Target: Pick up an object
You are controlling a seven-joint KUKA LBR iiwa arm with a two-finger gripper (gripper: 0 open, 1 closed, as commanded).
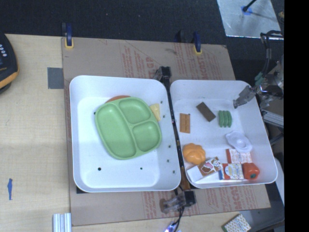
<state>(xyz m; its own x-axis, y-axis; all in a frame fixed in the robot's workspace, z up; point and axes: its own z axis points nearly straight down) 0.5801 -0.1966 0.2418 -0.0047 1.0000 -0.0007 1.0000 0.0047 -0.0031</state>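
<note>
Across the right-hand bin (179,129) lie the things that could be picked. An orange pumpkin-like toy (194,153) sits near its lower left corner, just above a small printed carton (210,167) that lies tilted along the bin's lower edge. Beside that carton, toward the right, lies a red and white packet (235,164), and a red piece (251,170) touches the packet's right end. A pale, crumpled clear-looking item (238,141) rests just above the packet. Higher up, a green ridged piece (224,118) lies near the middle right, a dark brown block (206,111) lies tilted to its left, and a tan wafer-like bar (185,122) stands lengthwise close to the bin's left wall.

At the upper right corner of this bin, the tool (243,98) hangs at the rim, apart from every object; its tips are too small and dark to judge, so I cannot tell how far it is open, and nothing is seen in its grasp.

Beside it, the left bin (82,168) carries a green divided plate (128,127), tilted, with a red edge (118,98) peeking from under its top and a pale yellow piece (155,111) at its right side. Both bins sit on a brown cardboard sheet (111,57) clamped to the tabletop (29,144).
</note>
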